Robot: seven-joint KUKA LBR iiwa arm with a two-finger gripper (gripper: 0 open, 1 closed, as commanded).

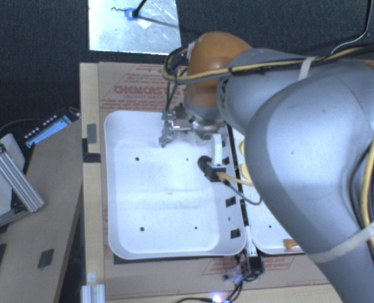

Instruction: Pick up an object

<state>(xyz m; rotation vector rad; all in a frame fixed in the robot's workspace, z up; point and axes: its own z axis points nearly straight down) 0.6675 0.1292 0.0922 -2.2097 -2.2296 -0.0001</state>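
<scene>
My gripper hangs low over the far right part of the left white bin, close to its back wall. The orange wrist band sits just behind it, and the grey arm stretches in from the right. A small orange object peeks out at the near edge of the right bin; the arm hides most of it. Nothing is visible in the gripper's grasp.
The arm covers most of the right bin. A yellow cable and a black connector hang from the arm over the strip between the bins. Cardboard lies under the bins. A metal rail stands at the left and a foil sheet lies behind.
</scene>
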